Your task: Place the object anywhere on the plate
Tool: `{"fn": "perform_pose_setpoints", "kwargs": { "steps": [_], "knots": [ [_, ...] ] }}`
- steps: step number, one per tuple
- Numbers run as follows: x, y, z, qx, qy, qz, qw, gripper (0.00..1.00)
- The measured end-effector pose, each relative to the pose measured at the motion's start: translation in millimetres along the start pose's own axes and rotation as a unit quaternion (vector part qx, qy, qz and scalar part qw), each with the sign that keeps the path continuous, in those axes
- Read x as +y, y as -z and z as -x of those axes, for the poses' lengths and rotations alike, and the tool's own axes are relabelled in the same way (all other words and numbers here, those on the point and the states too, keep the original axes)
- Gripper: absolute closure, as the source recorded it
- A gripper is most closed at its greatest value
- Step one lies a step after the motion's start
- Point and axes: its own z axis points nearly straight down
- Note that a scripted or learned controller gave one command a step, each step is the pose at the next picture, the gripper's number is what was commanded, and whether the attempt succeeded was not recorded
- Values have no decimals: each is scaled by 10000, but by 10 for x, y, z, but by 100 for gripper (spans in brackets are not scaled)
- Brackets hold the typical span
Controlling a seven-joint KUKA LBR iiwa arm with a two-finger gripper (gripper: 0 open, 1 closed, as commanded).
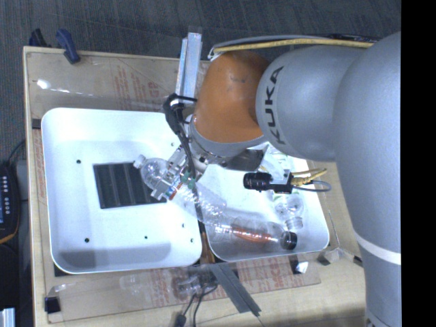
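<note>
Just beside the dark ribbed plate (121,185), at its right edge inside the same white bin (68,155), a clear plastic bottle (154,172) lies at the tip of the hand (178,171); whether the hand is clenched on it or released I cannot tell. The carry to the plate looks nearly done, so the next move calls for a short shift onto the plate and a low release, since a light round bottle may roll

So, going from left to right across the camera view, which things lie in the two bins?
First the dark ridged plate, then the clear bottle in the left bin, then the reddish-cored bottle in the right bin.
</note>
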Motion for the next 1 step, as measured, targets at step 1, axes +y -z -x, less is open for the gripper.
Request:
{"fn": "perform_pose_setpoints", "kwargs": {
  "steps": [1],
  "knots": [
    [-1,2,2,-2,-2,2,10000,0]
  ]
}}
